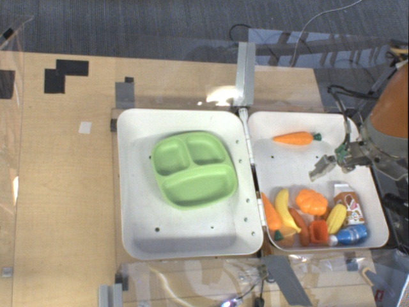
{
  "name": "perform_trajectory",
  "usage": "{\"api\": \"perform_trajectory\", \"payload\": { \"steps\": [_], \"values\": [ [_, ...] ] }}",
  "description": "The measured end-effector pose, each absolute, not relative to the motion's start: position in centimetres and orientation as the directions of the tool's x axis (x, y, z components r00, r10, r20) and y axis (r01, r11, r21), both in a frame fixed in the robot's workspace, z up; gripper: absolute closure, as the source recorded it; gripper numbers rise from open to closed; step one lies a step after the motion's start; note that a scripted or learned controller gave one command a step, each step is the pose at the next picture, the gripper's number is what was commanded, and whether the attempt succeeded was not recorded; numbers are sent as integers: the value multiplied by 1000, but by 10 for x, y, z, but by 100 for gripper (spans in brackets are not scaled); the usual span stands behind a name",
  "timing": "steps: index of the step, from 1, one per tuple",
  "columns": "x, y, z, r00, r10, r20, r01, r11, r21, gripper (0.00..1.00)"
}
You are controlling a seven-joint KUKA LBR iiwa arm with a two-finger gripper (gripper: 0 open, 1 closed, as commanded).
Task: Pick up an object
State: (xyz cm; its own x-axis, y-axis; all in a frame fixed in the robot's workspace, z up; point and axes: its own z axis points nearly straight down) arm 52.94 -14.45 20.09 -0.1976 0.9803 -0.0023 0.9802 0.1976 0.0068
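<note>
Wooden bench boards carry two white bins side by side under the camera. On the left bin sits a green divided plate, out of the way. Toys crowd the right bin at its 6 o'clock edge, leaving a carrot alone at 12 o'clock, likely the easiest pick. Its long axis runs 9 to 3, green top toward 3. At the bin's 3 o'clock, the gripper hovers spread and carrying nothing, just below the carrot.
</note>
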Motion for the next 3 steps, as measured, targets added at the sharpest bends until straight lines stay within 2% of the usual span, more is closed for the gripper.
{"api": "perform_trajectory", "payload": {
  "steps": [1,2,3],
  "values": [
    [493,-100,100,-245,969,-5,969,245,11,0],
    [495,-100,110,-246,969,-5,969,246,15,100],
    [570,-32,233,-290,957,-2,957,290,7,100]
  ]
}}
